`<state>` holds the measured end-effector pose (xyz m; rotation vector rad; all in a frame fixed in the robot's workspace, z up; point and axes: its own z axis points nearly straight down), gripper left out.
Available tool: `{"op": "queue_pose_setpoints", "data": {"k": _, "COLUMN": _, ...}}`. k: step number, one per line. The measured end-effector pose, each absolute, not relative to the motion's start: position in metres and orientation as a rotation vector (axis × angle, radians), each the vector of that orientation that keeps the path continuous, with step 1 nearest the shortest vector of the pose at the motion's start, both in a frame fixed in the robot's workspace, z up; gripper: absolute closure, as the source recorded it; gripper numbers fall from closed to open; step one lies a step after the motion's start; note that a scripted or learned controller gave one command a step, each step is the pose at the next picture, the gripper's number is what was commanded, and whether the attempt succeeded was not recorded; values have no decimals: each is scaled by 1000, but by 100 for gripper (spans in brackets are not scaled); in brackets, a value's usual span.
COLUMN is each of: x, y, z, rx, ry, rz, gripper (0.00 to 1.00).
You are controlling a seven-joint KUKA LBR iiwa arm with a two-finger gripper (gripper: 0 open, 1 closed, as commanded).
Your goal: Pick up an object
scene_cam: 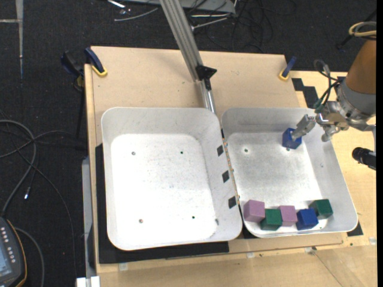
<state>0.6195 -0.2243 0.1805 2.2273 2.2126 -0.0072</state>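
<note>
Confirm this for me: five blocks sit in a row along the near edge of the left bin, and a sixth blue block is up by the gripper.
One detail is off: the row of five blocks lies along the near edge of the right bin, not the left, as the camera view shows. The rest holds: a sixth blue block is up by the gripper.

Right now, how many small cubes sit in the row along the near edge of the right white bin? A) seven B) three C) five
C: five small cubes line the near edge of the right white bin: purple, green, purple, blue, green.
</note>
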Motion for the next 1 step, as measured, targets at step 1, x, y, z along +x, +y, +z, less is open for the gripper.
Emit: {"op": "queue_pose_setpoints", "data": {"k": 1, "x": 662, "y": -222, "z": 91, "rx": 2220, "ry": 2228, "rz": -1, "gripper": 0}}
